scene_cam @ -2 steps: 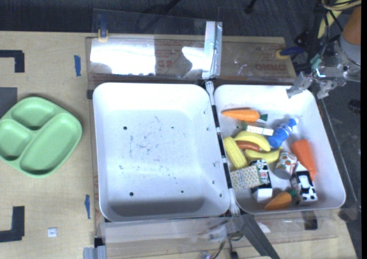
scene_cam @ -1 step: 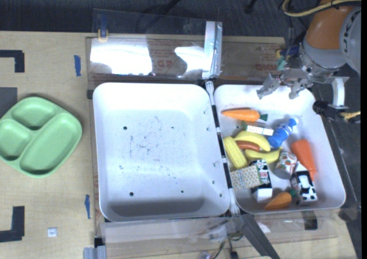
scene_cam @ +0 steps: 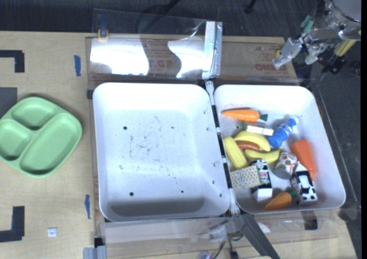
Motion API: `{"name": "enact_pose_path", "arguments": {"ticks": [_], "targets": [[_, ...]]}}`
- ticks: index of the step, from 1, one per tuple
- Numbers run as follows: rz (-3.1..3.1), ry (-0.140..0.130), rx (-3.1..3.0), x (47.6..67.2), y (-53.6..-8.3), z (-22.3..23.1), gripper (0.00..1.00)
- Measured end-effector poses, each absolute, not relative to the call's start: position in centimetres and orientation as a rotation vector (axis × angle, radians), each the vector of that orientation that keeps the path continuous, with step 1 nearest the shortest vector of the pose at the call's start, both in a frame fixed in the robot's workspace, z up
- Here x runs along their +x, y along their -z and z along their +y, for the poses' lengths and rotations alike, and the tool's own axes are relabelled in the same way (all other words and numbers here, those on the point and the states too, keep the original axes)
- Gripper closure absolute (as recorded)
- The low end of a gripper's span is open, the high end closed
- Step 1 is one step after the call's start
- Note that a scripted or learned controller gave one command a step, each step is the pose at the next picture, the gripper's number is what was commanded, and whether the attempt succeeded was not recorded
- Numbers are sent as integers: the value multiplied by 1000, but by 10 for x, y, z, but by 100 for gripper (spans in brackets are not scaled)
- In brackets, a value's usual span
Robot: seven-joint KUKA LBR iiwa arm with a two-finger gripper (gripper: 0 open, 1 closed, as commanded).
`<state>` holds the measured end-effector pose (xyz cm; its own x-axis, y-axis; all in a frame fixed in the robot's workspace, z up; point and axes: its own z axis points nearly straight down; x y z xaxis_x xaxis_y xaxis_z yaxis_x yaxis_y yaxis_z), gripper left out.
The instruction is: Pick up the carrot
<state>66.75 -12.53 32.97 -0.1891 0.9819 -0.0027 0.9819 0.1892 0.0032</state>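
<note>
At the upper right of the frame, we found the gripper (scene_cam: 298, 46) raised above the bench, beyond the far rim of the right bin (scene_cam: 328, 137) and clear of everything in it; we could not tell how its hand was set, the detail there being too small and cluttered. The carrot (scene_cam: 241, 114) lay in the upper left part of the right bin, on its side, near the divider between the two bins. Just below it we noted a banana (scene_cam: 256, 140) with a corn cob (scene_cam: 233, 152) at its left, and a blue bottle (scene_cam: 282, 133) to the right of the carrot. Two more orange items sat in that bin: one long piece (scene_cam: 304, 157) by the right wall, one (scene_cam: 278, 200) at the near edge beside a black-and-white cow figure (scene_cam: 304, 186). At the far left of the frame we recorded a green divided plate (scene_cam: 38, 136) on the bench, apart from the left bin (scene_cam: 155, 149).
</note>
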Motion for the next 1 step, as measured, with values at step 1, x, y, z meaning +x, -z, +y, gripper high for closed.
{"name": "enact_pose_path", "arguments": {"ticks": [1], "targets": [[2470, -2, 1939, 667, -215, -78, 0]]}}
